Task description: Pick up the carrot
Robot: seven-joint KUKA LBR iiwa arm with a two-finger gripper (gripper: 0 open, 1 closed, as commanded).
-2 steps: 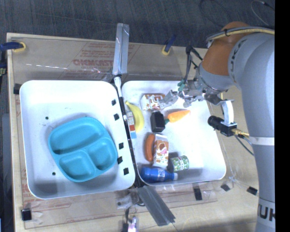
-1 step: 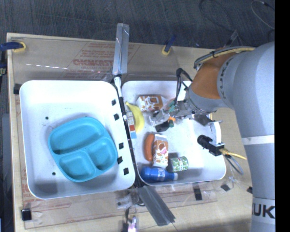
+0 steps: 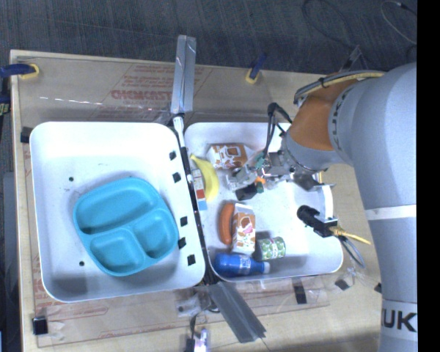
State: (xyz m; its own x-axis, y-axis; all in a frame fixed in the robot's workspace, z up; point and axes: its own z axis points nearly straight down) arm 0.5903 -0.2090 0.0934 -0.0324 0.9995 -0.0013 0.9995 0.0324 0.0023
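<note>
While the carrot [image 3: 226,224] lies half-hidden beside a carton [image 3: 243,229], the gripper's [image 3: 247,184] finger opening cannot be told.

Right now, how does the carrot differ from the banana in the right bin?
The carrot is orange and straight; the banana is yellow and curved. The carrot lies beside a small carton, just above a blue bottle; the banana lies higher up, nearer the far end of the bin. The banana sits closer to the divider than the carrot. Both lie flat, lengthwise, on the left side of the right bin.
</note>
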